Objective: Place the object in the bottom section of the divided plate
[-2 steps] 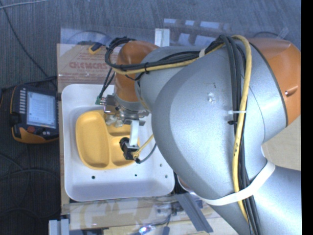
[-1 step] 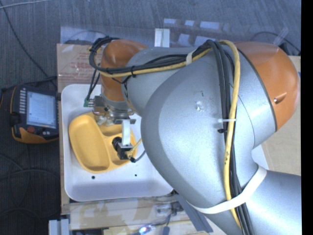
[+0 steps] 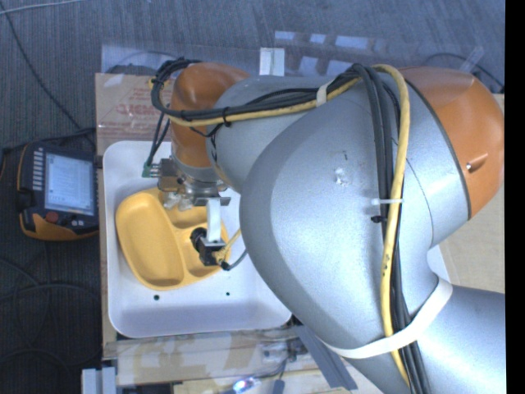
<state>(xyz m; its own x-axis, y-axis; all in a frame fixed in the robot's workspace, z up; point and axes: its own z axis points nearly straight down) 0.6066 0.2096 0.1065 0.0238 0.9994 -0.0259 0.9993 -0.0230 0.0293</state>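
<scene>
A yellow divided plate point(image 3: 149, 238) lies in the left white bin point(image 3: 189, 310), with its large oval section towards the left. My gripper point(image 3: 187, 197) hangs just over the plate's right side, near its upper edge. The wrist and the gripper body hide that part of the plate and whatever lies under them. The grey arm with its orange band point(image 3: 201, 97) reaches in from the right and covers most of the view, including the right bin.
A teach pendant with a lit screen point(image 3: 59, 189) lies on the floor left of the bin. Brown cardboard point(image 3: 127, 109) sits behind the bin. Bare white bin floor shows in front of the plate.
</scene>
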